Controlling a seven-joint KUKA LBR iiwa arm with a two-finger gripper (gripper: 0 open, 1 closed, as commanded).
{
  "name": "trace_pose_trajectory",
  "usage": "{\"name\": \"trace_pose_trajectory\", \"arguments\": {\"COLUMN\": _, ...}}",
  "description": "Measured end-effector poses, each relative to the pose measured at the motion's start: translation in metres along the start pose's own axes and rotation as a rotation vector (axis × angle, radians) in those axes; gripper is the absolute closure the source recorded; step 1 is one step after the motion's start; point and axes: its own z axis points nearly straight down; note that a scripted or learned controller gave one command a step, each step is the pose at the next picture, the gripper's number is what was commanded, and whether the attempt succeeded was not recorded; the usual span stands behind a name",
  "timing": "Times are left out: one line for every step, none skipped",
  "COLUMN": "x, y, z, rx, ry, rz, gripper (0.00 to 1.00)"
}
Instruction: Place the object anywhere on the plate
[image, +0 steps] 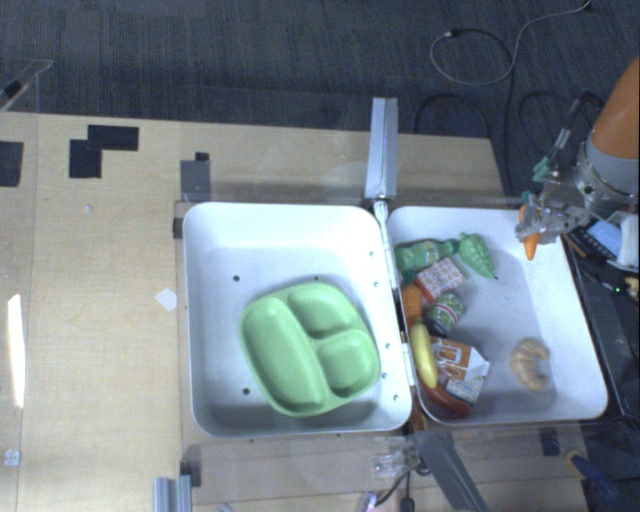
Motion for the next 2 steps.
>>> {"name": "trace_pose_trajectory", "arguments": {"x": 0.089, "y": -0.033, "z": -0.028, "rx": -0.002, "ry": 0.003, "rz": -0.372, "gripper": 1.00}}
{"name": "trace_pose_trajectory", "arguments": {"x": 0.110, "y": 0.023, "z": 0.033, "rx": -0.001, "ry": 0.003, "rz": -0.467, "gripper": 1.00}}
